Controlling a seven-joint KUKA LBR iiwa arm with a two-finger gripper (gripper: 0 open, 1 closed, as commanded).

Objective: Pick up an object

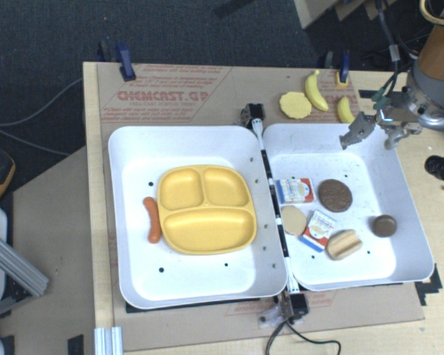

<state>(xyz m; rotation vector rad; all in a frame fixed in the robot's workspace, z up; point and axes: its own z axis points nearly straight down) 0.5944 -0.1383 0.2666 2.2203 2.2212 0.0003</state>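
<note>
My gripper point(370, 136) hangs over the far edge of the right bin point(407, 198), its two fingers spread apart with nothing between them. In that bin lie a white carton with blue and red print point(294, 191), a dark brown round cookie point(334, 195), a tan cookie point(293, 220), a small red and white packet point(320, 228), a bread roll point(343, 244) and a small brown ball point(384, 225). All of them rest nearer the front than the gripper, apart from it.
The left bin point(133, 265) holds a yellow divided plate point(206, 208) with an orange sausage point(152, 219) beside it. On the bench behind the right bin are a banana point(317, 91), a second banana point(345, 109) and a yellow round piece point(295, 105).
</note>
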